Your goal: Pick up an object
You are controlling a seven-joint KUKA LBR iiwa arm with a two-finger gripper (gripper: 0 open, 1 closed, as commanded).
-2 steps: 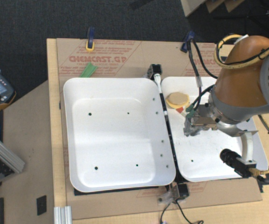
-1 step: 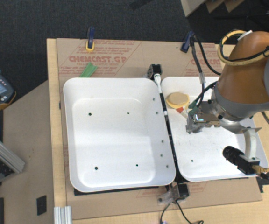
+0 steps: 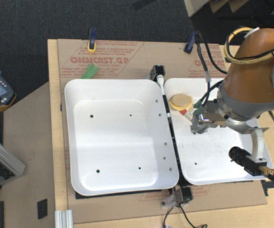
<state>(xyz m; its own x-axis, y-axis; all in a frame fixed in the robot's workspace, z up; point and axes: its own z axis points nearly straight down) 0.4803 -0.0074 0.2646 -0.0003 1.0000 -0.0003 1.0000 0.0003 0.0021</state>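
Gripper sits low over the right bin, near its left wall; whether it is spread or pressed together cannot be told; nothing seen pinched; tan disc lies in that bin's far left corner, just beside the gripper; left bin adjoins.

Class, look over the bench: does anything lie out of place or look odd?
A small green piece lies on the cardboard by the left bin's far corner, outside both bins. The tan round object sits inside the right bin, beside the pincer.
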